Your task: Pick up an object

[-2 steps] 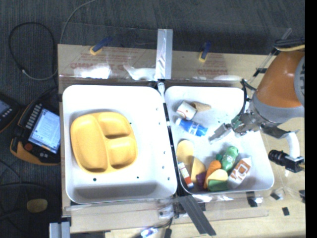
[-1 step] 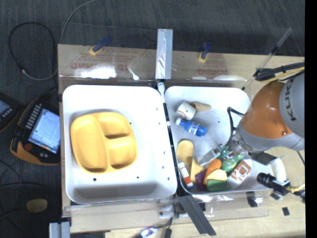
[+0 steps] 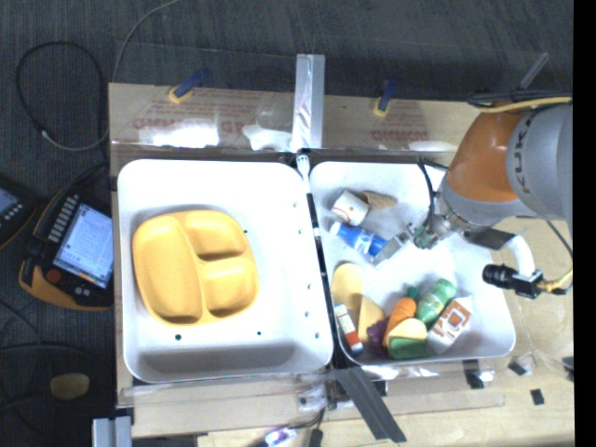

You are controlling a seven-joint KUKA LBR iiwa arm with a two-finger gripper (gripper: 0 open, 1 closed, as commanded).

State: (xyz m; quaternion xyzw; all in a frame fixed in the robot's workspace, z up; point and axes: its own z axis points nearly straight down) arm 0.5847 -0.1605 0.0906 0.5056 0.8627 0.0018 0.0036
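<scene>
Worktop (image 3: 186,110) of pale wood seen from above, carrying two shallow white plastic bins side by side. In the left bin (image 3: 140,180) lies a yellow plastic tray with three compartments (image 3: 194,264), one long and two smaller, sitting toward 9 o'clock of that bin.

The right bin (image 3: 498,329) holds a jumble of small toys. Near its 11 o'clock corner lies a white cylinder with a red end (image 3: 350,206), and just beside it a tan, cone-like piece (image 3: 380,197). Near the bin's middle is a blue-and-white bottle lying on its side (image 3: 364,241). Along the 6 o'clock edge there is a packed cluster: a pale yellow rounded piece (image 3: 349,285), an orange carrot-like toy (image 3: 402,309), a green bottle-shaped toy (image 3: 434,300), a green rounded piece (image 3: 407,346), a small white carton with orange print (image 3: 452,321), and a little red-and-white item (image 3: 345,325) against the wall at 7 o'clock.

The grey arm with an orange band (image 3: 489,161) reaches in from 3 o'clock. Its gripper (image 3: 424,236) hangs over the right bin at about 2 o'clock of the bin's middle, just beside the blue-and-white bottle's cap end. It is too small and dark to tell whether it is spread or closed, and nothing can be made out in it.
</scene>
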